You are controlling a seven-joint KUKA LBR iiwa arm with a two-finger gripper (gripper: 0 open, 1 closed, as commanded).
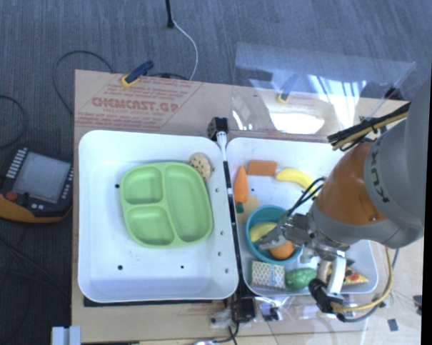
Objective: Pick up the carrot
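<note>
You're looking at a bulky arm [394, 183] with a smooth grey shell and a wide orange band [347, 192] above the wrist, with dark lettering partly visible on the orange. Black and yellow cables [364, 130] run along its upper side, another thin black cable loops beside the band, and the gripper [279, 239] is dull grey metal

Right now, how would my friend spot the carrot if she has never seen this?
Look in the right white bin, along its left wall. The carrot lies there, just above the blue bowl and beside the orange block. It is the one long orange thing that narrows to a point.
</note>
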